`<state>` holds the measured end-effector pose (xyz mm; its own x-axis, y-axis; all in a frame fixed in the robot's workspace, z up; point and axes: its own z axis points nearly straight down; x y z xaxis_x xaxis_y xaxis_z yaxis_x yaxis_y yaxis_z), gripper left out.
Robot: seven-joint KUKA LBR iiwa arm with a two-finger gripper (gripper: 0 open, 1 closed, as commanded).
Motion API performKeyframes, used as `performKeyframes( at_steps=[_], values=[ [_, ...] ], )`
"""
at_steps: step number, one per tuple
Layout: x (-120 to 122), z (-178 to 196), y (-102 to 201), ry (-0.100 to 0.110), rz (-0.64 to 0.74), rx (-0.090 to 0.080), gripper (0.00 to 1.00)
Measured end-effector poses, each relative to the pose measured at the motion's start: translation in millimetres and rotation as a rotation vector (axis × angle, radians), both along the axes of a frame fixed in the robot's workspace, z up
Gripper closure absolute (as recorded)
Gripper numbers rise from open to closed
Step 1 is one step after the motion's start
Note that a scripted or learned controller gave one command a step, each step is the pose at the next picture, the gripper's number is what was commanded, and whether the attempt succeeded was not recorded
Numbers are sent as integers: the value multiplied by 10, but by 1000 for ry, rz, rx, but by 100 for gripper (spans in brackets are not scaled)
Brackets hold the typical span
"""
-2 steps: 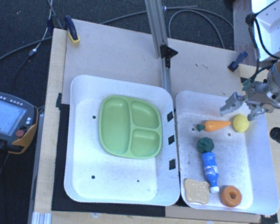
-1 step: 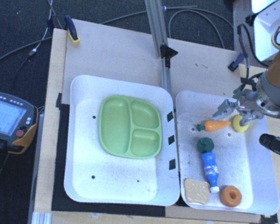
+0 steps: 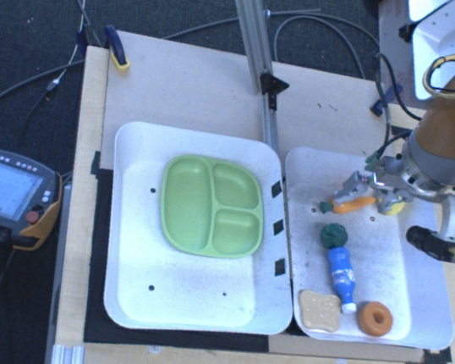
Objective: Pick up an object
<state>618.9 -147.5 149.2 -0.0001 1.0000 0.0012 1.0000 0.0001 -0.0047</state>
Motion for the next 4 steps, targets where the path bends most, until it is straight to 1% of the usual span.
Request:
performKeyframes(
  at_steps=[1,2,3,4],
  values=[
    [15,143,3,-6,1,-1,100],
    [56,785,-31,-12,1,-3,100],
    [67,990,-29,-9,1,-2,100],
    [110,1023,539,-5,6,1,100]
  ],
)
